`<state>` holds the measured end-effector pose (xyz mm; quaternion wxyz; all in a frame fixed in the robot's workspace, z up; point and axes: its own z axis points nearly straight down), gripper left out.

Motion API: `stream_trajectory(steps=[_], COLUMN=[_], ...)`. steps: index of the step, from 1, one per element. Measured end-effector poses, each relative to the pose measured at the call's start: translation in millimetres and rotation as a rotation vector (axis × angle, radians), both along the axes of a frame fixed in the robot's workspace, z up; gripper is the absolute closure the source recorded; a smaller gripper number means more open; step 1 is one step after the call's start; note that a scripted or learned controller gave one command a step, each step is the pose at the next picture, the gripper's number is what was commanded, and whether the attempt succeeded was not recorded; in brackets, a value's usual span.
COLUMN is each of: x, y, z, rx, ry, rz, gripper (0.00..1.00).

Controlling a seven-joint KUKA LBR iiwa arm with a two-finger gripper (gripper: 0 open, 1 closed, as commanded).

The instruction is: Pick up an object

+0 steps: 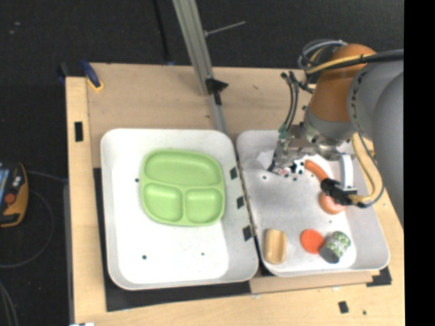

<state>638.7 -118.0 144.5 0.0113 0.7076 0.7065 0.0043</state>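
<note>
The bench (156,100) is taken up by two shallow white bins, and the left bin (122,250) is occupied by a green divided plate (182,187), laid flat near its middle and well apart from the work. The grey arm (377,107) is brought in from the right, its orange band (336,90) tilted over the right bin (285,202), so that the gripper (285,163) is lowered at the far end of that bin, near a small speckled item (293,170); whether its fingers are apart or together cannot be told. The candidate objects are grouped in the right bin: a tan cylinder (274,245), a green-grey can (335,246), an orange ball (310,240) and an orange carrot-like piece (317,169)
</note>
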Motion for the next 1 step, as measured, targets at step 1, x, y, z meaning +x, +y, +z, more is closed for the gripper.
stream_trajectory(steps=[1], x=[-3.1], y=[-3.3], z=[44.2], rx=[0.009], ry=[0.019], rz=[-0.002], gripper=[1.0])
